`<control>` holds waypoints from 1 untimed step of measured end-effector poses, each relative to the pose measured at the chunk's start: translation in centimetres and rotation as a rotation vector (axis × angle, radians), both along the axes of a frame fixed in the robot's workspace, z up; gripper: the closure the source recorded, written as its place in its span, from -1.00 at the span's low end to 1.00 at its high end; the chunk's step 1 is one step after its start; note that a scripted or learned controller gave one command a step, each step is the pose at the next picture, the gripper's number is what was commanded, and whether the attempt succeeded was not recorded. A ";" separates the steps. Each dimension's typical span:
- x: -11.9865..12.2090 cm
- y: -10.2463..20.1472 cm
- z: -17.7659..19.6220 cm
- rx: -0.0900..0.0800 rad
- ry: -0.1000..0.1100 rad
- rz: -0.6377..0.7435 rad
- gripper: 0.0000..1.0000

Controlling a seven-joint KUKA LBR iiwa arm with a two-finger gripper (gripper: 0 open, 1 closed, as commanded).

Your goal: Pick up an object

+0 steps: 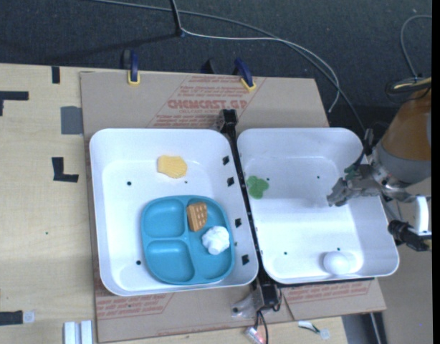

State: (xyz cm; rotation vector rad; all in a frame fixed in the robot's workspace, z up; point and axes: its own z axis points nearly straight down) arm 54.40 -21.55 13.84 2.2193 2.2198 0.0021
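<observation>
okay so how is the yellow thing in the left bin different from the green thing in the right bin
Colour: the yellow piece is pale orange-yellow, the green piece is leafy green. Size: the yellow piece looks somewhat larger than the green one. Place: the yellow piece lies on the left bin floor above the blue tray, while the green piece sits in the right bin close to the divider. Both lie loose on a white bin floor.

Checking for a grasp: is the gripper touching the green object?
Apart. The camera view shows bare white bin floor between the gripper and the green object.

blue tray (166,253), yellow piece (173,166), green piece (258,186), white bins (105,192)
</observation>
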 end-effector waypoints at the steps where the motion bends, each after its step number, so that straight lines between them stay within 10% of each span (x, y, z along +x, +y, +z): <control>1: 1.0 0.0 4.7 0.000 -0.001 0.001 1.00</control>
